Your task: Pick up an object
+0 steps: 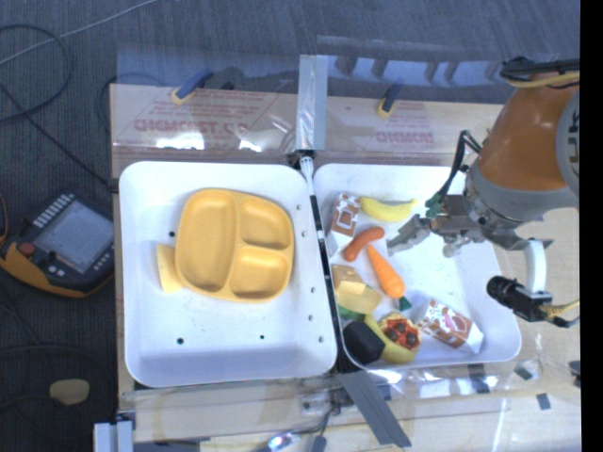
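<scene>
Objects for picking lie clustered in the left half of the right bin (490,347), which you see beside the left bin (141,347) on the desk (217,121). A banana (384,209) sits near the far wall, with a small printed packet (344,215) to its left. Below these, a sausage (363,243) lies touching the top of a carrot (385,271). A yellow cheese wedge (355,297) rests near the dividing wall, and nearer you lie a black piece (364,342), a taco-like toy (399,335) and a red-and-white packet (448,325). Your gripper (435,232) hangs above the bare right part of this bin, just right of the carrot, its fingers spread and nothing between them. In the left bin, a yellow divided tray (234,245) overlaps a pale yellow block (169,267). A teach pendant (58,243) lies left of the desk.
</scene>
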Available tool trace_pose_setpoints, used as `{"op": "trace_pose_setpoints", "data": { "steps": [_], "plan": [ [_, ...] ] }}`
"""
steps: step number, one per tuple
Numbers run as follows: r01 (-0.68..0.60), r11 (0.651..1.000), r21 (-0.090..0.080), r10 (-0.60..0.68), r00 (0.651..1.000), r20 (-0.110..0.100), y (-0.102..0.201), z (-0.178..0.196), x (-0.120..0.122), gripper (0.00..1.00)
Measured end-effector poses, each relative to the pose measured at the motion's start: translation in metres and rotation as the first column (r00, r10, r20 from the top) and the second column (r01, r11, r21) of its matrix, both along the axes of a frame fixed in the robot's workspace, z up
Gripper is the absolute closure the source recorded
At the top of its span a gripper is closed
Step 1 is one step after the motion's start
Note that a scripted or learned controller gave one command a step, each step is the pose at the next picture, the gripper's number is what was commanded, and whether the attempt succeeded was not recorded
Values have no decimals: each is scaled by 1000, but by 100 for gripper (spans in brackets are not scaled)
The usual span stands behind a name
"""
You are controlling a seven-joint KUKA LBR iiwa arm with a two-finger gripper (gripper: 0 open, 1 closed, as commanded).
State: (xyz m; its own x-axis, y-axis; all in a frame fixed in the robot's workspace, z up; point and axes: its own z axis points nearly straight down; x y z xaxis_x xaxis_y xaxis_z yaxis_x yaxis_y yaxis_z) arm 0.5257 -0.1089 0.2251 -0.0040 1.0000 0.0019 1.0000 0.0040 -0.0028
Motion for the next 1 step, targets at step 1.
{"op": "trace_pose_setpoints", "data": {
  "steps": [1],
  "plan": [
    [-160,987,-2,160,987,3,-16,-131,28,0]
  ]
}}
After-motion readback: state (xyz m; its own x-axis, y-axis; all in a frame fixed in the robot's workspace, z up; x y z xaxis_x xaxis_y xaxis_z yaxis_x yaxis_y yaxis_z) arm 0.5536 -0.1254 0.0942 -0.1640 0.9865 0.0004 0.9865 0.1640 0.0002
